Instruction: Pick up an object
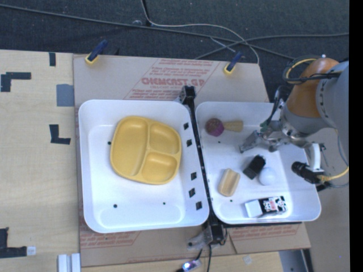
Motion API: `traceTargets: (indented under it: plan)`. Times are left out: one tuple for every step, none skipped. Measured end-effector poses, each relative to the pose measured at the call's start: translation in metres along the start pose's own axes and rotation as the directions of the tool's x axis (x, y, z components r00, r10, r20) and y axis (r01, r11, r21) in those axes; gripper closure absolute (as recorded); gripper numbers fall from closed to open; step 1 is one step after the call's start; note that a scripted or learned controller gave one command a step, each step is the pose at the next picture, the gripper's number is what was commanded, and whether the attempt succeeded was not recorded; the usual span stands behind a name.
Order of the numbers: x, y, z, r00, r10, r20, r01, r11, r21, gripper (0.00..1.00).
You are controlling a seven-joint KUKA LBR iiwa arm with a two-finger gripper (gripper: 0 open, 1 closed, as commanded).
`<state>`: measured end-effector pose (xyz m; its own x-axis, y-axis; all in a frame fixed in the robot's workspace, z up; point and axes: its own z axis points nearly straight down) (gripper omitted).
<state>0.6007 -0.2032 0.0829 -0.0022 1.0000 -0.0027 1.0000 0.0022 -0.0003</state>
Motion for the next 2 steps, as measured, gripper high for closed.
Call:
traceTargets:
  plan:
    - [-0.001,0.002,-0.014,1.000,0.000,0.003,0.000,1.000,-0.005,1.00]
    - [0.001,-0.002,-0.057,1.000,0.001,-0.002,-0.001,1.000,-0.003,1.00]
